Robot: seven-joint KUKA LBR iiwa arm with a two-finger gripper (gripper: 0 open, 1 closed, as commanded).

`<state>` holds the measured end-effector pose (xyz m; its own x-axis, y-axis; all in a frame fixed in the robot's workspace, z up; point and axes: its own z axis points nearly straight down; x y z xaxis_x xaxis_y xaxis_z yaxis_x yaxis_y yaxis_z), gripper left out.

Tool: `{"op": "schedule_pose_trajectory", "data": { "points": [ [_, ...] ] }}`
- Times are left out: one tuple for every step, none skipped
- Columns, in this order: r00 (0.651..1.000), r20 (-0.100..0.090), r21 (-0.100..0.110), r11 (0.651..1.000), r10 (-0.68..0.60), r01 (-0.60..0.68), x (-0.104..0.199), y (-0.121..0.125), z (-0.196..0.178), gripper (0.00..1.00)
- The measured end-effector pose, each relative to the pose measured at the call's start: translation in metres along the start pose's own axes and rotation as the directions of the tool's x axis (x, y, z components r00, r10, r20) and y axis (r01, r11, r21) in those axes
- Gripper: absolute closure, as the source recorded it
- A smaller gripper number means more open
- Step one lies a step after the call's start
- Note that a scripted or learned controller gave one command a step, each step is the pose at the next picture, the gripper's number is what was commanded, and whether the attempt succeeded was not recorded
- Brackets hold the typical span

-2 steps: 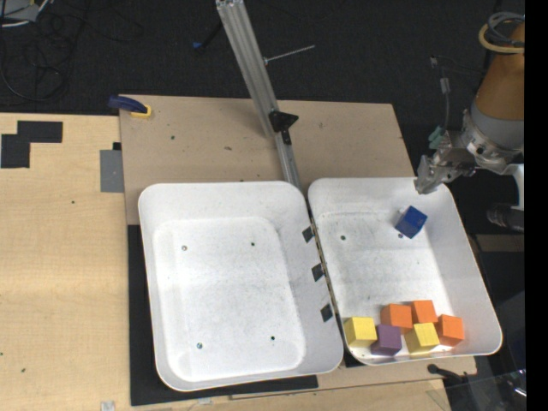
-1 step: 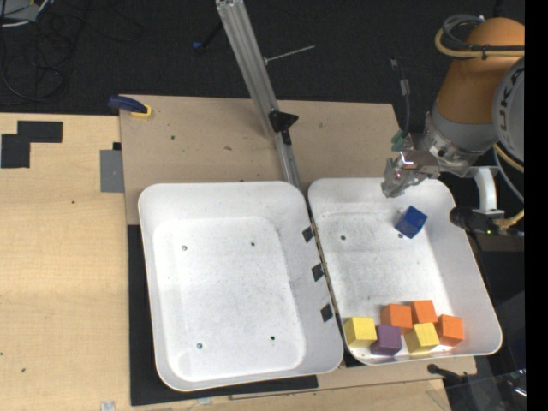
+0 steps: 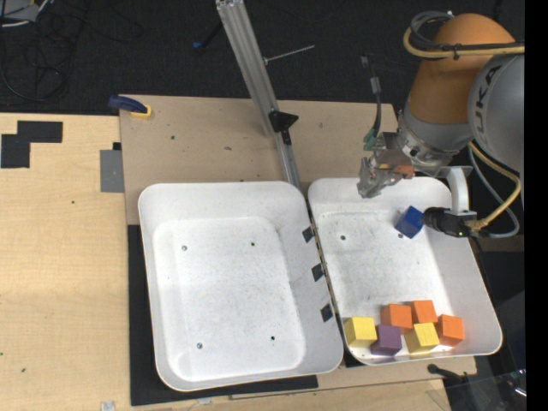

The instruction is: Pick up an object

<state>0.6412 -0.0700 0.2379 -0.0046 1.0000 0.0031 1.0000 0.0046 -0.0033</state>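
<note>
The gripper hung over the far edge of the right bin. I could not tell if it was wide or narrow, because it looked too small and dark from above. Nothing showed in its grip.

The closest thing to pick was a blue block. It lay alone near the far right side of that bin, just beside the gripper and a little toward the front. It looked small, with flat sides and sharp corners, and it sat turned at a slant.

To do this step well, I think the arm should slide over until it is right above the blue block. It should turn to match the block's flat sides, then come straight down and squeeze. The bin wall was close, so the arm would need to take care not to bump it.

More blocks sat bunched in the near corner: a yellow block, a purple block, another yellow one and three orange ones. They touched each other, so they looked harder to grab.
</note>
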Motion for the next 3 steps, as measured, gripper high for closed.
{"op": "schedule_pose_trajectory", "data": {
  "points": [
    [1.000, 0.000, 0.001, 1.000, 0.001, -0.001, 0.054, -0.012, -0.001, 1.00],
    [1.000, 0.001, -0.002, 1.000, 0.000, 0.000, 0.108, -0.014, -0.009, 1.00],
    [1.000, 0.002, 0.003, 1.000, 0.000, 0.000, 0.157, -0.020, 0.007, 1.00]
  ]
}}
